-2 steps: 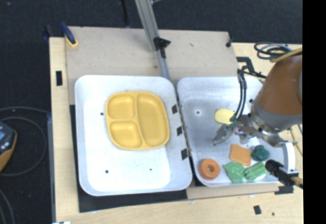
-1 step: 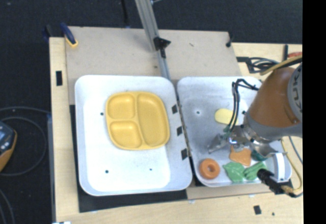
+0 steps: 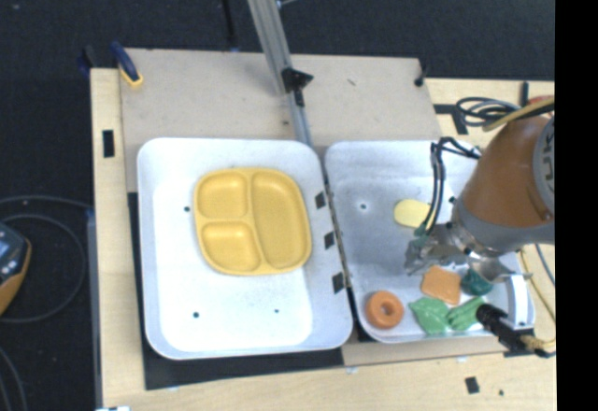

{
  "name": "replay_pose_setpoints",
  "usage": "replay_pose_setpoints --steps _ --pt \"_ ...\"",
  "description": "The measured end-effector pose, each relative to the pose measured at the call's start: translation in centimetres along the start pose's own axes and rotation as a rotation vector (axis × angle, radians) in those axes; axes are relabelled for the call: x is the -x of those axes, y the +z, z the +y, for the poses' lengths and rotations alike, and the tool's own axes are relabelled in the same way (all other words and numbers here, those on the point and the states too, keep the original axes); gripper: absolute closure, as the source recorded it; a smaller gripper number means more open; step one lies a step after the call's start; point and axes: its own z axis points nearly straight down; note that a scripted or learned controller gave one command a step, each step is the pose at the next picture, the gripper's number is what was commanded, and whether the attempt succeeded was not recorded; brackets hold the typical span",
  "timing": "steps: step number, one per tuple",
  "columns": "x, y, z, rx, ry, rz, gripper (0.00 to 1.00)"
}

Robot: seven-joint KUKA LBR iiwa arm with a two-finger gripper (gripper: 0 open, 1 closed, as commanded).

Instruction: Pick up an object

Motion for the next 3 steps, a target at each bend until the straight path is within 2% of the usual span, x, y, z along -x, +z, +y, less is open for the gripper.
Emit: replay_pose_setpoints --steps 2,3 --pt "0.6 -8.7 0.6 0.004 -0.008 -0.001 1.00" --pt "0.8 -11.2 0.7 0.001 -0.009 0.000 1.00"
